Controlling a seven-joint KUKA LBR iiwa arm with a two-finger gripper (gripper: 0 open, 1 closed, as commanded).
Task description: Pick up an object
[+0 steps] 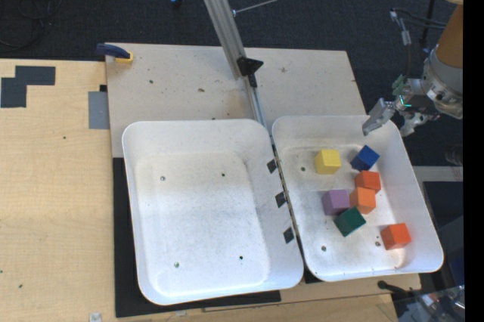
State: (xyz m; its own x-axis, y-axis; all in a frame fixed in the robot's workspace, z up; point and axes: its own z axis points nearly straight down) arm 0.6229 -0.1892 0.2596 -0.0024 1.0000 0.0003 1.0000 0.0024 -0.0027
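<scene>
Hovering: the gripper [395, 119] hangs over the far right corner of the right bin [423, 256], above the rim and not down among the blocks
Pincer: its two fingers stand apart, one pale finger slanting toward the bin's far edge, the other just beside it, with nothing between them
Nearest candidate: the blue block [365, 157], just inside the far right corner, close below the fingers but apart from them
Other blocks: the yellow block [327, 161] sits beside the blue one toward the bin's middle; an orange pair [367, 190], the purple block [336, 201] and the green block [350, 221] crowd together mid-bin, some touching; a red-orange block [395, 236] lies alone near the near right corner
Left bin [144, 139]: carries no blocks
Progress: early, as I judge it; no object is lifted or gripped, every block rests on the bin floor
Left to do: descend over one block, close on it, raise it clear
Risk: the clustered blocks leave little room for fingers, so the blue or yellow looks the easier choice
</scene>
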